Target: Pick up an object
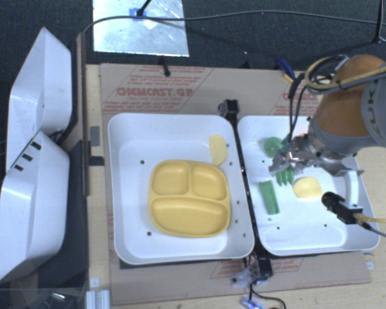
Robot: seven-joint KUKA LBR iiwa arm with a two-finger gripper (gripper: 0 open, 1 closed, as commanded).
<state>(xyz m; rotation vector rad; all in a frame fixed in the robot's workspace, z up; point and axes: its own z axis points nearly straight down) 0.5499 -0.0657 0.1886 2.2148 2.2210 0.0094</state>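
My gripper (284, 167) sits low in right bin (309, 237), over green pieces (284, 176); can't tell its state. Green stick (269, 197) just left of pale yellow lump (307, 187). Yellow tray (190, 197) in left bin (132, 192).

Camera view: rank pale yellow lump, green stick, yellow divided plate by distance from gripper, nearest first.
From the gripper:
1. Pale yellow lump, right bin, just below-right of it.
2. Green stick, right bin, lower left of it.
3. Yellow divided plate, left bin, far left.

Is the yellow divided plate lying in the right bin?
No, the yellow divided plate lies in the left bin.
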